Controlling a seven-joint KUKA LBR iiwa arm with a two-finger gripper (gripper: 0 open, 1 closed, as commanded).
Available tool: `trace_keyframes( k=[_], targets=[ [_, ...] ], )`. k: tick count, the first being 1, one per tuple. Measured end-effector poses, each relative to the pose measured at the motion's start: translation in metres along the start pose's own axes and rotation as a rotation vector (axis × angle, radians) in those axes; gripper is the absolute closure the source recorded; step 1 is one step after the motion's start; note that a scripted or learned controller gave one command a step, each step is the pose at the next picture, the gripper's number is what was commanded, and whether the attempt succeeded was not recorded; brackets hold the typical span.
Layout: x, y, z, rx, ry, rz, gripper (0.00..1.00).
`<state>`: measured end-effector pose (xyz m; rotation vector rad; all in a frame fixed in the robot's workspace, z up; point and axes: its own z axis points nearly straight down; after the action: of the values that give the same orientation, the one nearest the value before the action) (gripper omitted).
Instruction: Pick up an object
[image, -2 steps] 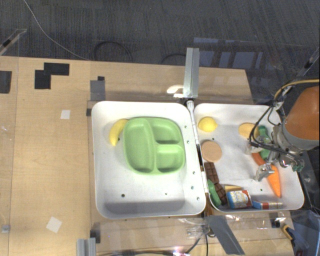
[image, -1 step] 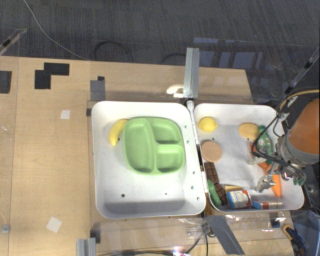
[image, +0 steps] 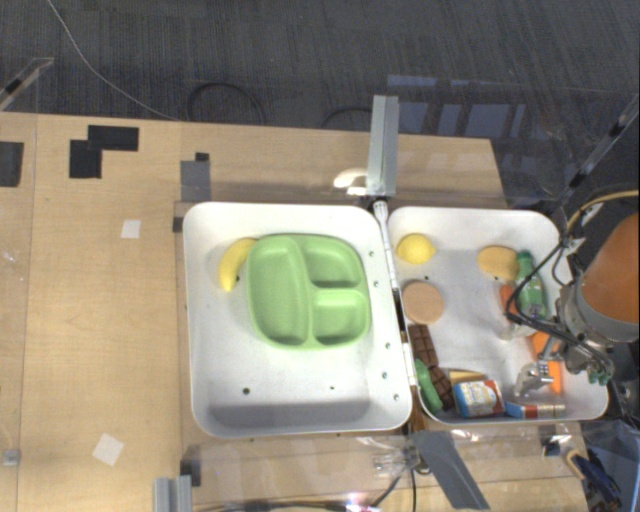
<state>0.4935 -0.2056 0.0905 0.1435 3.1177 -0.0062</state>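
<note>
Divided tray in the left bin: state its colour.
Light green. The divided tray shows plainly in the camera view, lying in the left bin.

A robotics lab: a pale wooden bench (image: 90, 330) on dark grey carpet (image: 250, 50), two shallow white plastic bins (image: 215, 400) clamped by grey metal brackets (image: 383, 145) at twelve o'clock, loose black cables (image: 225, 98).

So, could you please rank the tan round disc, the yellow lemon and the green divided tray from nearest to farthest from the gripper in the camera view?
From the gripper in the right bin's lower right:
1. Tan round disc, right bin, left side.
2. Yellow lemon, right bin, upper left corner.
3. Green divided tray, in the left bin.
</note>
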Motion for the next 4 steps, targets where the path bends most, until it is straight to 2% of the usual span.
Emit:
trace_keyframes(
  k=[1,2,3,4],
  targets=[
    [-0.006,0.000,-0.014,0.004,-0.017,-0.006,1.00],
    [-0.006,0.001,-0.014,0.003,-0.016,-0.006,0.00],
    [0.001,0.000,0.000,0.000,0.004,-0.014,0.00],
    [-0.006,0.001,-0.015,0.004,-0.017,-0.019,1.00]
  ],
)
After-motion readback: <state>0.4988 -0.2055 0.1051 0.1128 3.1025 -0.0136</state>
